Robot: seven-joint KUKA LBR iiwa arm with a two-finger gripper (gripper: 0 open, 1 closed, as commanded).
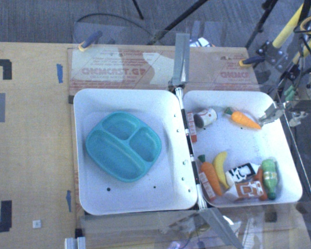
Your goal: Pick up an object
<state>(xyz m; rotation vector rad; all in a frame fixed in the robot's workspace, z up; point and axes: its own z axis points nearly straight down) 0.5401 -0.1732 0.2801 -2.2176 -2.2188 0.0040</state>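
1. Pale wooden bench [31, 139] under a slanted overhead view, with a sheet of cardboard [119, 69] clamped along its far side, probably to protect or level the surface.
2. Two white bins side by side: the right bin [238, 96] as the store of loose things, the left bin [93, 100] directly beside it, holding a blue divided plate [123, 145] lying flat.
3. In the right bin's far half: a small can [205, 117] on its side near the left wall, and a carrot [242, 119] lying flat, tip towards the right wall.
4. In the right bin's near half, huddled together as if tumbled there: a second carrot [210, 176], a banana [220, 167] just beside it, a carton [243, 183], and a green bottle [269, 176] by the right wall.
5. Gripper [272, 113] low at the right bin's far right edge, just beside the carrot's tip. Open or closed: impossible to tell. Nothing seen held.
6. Likely target judged to be that carrot, being nearest and apart from its neighbours. Pick not yet made.
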